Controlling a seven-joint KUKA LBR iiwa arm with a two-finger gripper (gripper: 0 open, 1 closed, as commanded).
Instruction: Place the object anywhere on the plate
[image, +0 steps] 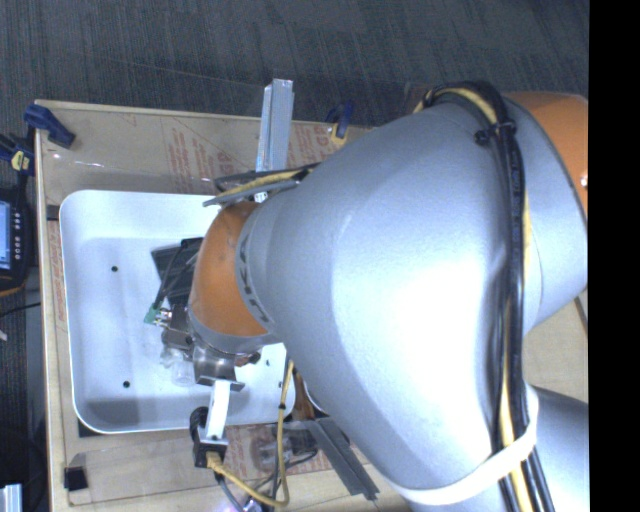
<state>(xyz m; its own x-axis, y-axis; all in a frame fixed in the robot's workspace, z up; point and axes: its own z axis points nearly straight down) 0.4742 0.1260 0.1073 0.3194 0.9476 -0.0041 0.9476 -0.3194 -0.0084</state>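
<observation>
The grey arm (400, 290) with its orange band (222, 285) fills much of the camera view, reaching down into the left white bin (90, 300). The pincer (172, 340) sits low over the bin floor, mostly hidden under the wrist; whether it is released or clenched I cannot tell. A dark flat object (178, 265) lies in the bin just beside the wrist, partly covered. The tabletop (130, 140) surrounds the bin.

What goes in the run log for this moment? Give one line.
arm: over left bin | gripper: low in bin, fingers unclear | plate: unseen | placement: unconfirmed
</observation>
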